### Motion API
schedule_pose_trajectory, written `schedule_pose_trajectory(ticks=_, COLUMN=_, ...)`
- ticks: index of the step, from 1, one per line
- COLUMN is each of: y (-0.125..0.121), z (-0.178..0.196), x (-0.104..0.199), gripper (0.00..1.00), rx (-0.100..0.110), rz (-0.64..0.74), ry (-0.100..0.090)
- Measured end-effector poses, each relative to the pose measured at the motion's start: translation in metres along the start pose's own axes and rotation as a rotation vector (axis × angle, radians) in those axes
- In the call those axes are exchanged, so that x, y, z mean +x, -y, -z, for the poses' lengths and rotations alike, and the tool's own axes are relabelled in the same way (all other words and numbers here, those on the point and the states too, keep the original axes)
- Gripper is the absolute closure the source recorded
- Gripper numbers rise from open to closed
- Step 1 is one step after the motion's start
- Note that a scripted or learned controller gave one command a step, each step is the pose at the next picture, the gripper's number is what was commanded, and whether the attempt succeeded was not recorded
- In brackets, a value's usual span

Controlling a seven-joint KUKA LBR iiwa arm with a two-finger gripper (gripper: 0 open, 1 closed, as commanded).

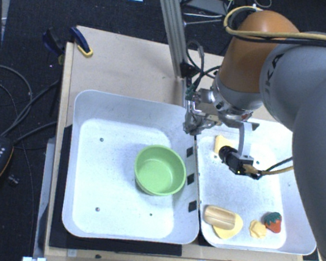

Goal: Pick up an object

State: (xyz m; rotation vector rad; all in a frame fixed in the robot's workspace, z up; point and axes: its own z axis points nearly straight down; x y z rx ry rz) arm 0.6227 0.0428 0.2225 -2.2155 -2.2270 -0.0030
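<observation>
A green bowl (159, 169) stands upright in the left white bin (94, 208), towards its right side. In the right bin (293, 241) lie a small yellow piece (219, 144) near the back, a tan and yellow food toy (222, 220), a little yellow chunk (258, 229) and a red strawberry toy (272, 222) at the front. My gripper (196, 125) hangs over the rim between the two bins near their back, above and behind the bowl and just left of the small yellow piece. The wrist hides its tips.
The grey arm with its orange band (259, 37) covers the back right of the bench. A black cable and connector (238, 161) dangle over the right bin. A metal pole (173, 29) slants behind the bins. A blue and yellow clamp (79, 41) sits at the bench's back-left corner.
</observation>
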Motion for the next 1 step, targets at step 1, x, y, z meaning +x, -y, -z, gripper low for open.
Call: schedule_pose_trajectory(ticks=1, y=-0.0076, z=0.0064, x=0.0433, gripper=1.00, rx=0.001, rz=-0.001, ry=0.001)
